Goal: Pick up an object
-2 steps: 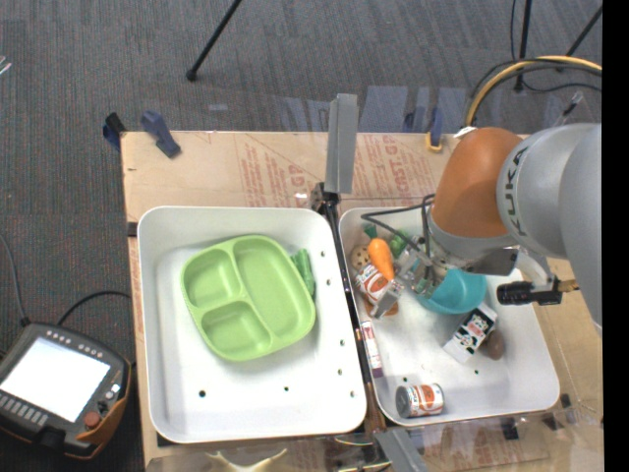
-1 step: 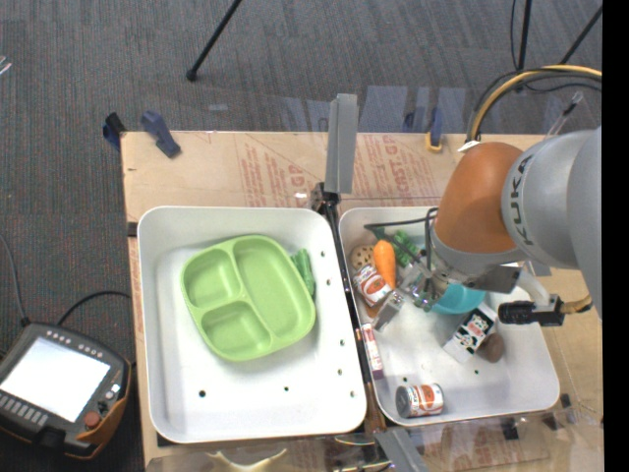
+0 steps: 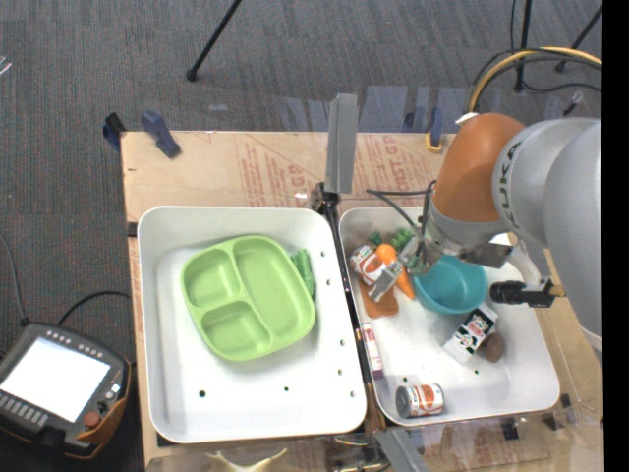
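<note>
The hand (image 3: 410, 262) is down in the far left part of the right bin (image 3: 531, 382), just beside the rim of a teal bowl (image 3: 454, 288). The arm's wrist covers it from above, so I cannot tell whether it is spread or pressed together, nor whether it pinches anything.

Right at the hand lies a carrot (image 3: 394, 268). Its long axis runs at a slant, from upper left to lower right in the view. The thick end points toward the far wall of the bin, where some green bits (image 3: 401, 236) lie, and the thin end points toward the bowl. The carrot lies partly over a flat orange-brown piece (image 3: 381, 305) and touches a small red and white packet (image 3: 365, 262) on its left.

Nearer the front of the same bin are a thin stick (image 3: 371, 347) along the left wall, a black and white carton (image 3: 470, 330) with a brown lump (image 3: 492, 347) just beside it, and a can (image 3: 421, 399) on its side.

The left bin (image 3: 167, 401) holds a green divided plate (image 3: 248, 298). Both bins stand on the counter (image 3: 226, 170)
</note>
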You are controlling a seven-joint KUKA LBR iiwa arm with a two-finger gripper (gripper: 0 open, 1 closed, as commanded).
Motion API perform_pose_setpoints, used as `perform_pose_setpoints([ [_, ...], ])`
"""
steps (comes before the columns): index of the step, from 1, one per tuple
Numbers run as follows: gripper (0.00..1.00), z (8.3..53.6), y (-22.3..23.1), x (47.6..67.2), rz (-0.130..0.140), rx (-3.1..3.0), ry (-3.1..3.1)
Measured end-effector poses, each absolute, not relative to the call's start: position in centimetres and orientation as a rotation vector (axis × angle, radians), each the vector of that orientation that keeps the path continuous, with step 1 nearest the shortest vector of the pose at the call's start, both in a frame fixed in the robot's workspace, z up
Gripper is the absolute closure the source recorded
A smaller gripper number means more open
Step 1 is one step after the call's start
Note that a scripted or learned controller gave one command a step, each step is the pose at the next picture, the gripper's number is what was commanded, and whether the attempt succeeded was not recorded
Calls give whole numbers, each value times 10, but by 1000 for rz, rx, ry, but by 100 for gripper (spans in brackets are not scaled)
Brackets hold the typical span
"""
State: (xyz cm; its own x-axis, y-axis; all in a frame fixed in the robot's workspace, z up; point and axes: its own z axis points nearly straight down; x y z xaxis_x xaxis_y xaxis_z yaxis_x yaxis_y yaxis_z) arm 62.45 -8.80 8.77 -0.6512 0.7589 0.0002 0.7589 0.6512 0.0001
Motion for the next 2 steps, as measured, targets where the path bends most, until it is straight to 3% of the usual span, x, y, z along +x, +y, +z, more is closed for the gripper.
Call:
perform_pose_setpoints([
  [1, 0, 87, -90, 581, 1, -1516, -2748],
  [2, 0, 87, -89, 644, 1, -1465, -2778],
])
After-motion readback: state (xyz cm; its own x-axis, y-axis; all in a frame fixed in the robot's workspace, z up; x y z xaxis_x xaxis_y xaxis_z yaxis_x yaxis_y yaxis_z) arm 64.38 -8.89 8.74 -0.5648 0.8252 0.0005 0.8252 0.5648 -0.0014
